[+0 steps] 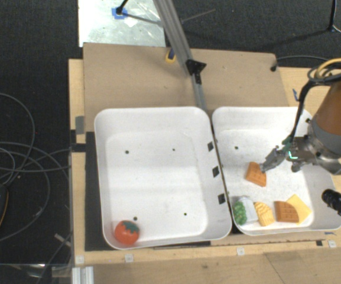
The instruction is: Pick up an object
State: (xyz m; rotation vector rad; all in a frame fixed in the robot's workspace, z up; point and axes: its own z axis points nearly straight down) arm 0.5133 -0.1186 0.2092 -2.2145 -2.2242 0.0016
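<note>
The gripper [268,164] is hovering, fingers slightly parted, touching the orange wedge [255,174] mid-right bin [241,118]; open floor is lying above it, toward the upper rim.

The arm [335,114] is cut off by the right edge; the end effector [270,161] is too small and blurred to make out clearly.

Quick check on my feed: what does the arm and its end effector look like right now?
The arm is grey with a broad orange band above the wrist; yellow and black cables loop over its top. The end effector is dark grey metal with slim fingers, and a small green light glows at its base.
</note>
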